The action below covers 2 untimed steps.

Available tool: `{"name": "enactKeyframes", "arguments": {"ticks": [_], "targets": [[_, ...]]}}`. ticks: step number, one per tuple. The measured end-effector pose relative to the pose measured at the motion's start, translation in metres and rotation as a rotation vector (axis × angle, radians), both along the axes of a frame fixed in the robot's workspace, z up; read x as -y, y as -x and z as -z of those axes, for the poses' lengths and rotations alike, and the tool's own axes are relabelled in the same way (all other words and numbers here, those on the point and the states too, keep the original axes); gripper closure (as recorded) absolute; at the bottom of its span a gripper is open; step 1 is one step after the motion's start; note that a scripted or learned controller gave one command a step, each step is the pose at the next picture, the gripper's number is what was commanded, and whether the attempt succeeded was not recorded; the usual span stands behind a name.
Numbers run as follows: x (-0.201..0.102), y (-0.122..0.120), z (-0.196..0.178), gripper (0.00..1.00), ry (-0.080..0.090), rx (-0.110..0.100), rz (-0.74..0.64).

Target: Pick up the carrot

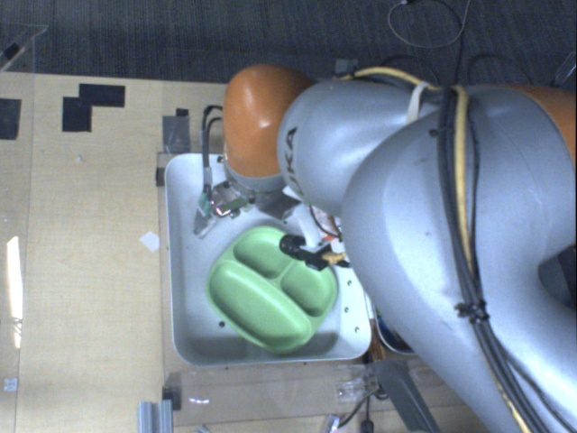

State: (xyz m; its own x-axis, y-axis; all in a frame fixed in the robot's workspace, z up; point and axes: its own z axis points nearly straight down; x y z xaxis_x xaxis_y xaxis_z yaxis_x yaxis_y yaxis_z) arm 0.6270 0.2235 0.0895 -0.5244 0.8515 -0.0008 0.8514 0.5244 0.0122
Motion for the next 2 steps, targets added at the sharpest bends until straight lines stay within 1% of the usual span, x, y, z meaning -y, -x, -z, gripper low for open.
{"name": "enactKeyframes", "arguments": {"ticks": [1,2], "targets": [[0.013,-0.043,-0.087,0.00,0.000,-0.005,0.339],[0.004,0.000,-0.171,0.00,0.001,-0.004,0.164]]}}
